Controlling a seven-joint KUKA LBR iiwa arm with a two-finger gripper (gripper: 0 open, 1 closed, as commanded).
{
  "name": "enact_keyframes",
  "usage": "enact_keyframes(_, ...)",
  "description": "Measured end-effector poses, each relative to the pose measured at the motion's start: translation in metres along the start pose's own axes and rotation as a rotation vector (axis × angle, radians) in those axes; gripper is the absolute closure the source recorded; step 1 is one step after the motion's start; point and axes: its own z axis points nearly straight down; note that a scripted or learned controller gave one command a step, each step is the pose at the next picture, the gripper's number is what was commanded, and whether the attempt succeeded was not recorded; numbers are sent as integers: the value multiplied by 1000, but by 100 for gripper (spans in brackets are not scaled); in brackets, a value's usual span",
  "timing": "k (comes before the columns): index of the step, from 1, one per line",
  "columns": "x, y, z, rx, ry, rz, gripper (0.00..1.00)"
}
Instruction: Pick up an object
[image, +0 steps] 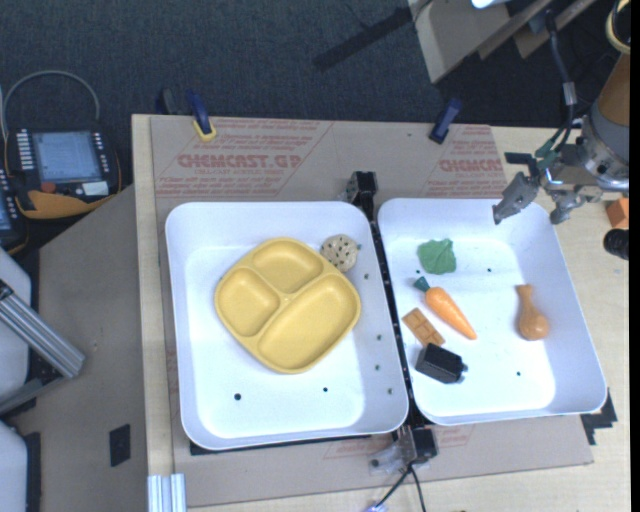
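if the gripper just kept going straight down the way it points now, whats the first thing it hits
Probably bare floor of the right bin near its top edge. The gripper hangs above that corner; the green piece and the drumstick lie off to the sides. Depth is hard to judge.

Two bins sit side by side on the worktop. In the left bin, a three-compartment plate lies near the middle, with a cookie touching its far right edge. In the right bin, a toy broccoli piece lies farthest back, a toy carrot just in front of it, a cracker beside the carrot's left, and a small block nearest the front. A toy drumstick lies to the right, well apart from them. The end effector hangs over the right bin's far right corner.
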Motion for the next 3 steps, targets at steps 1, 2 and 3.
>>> enact_keyframes(1,-2,4,61,3,1,1,0)
enact_keyframes(2,-2,12,107,4,1,0,0)
enact_keyframes(3,0,11,168,3,1,0,0)
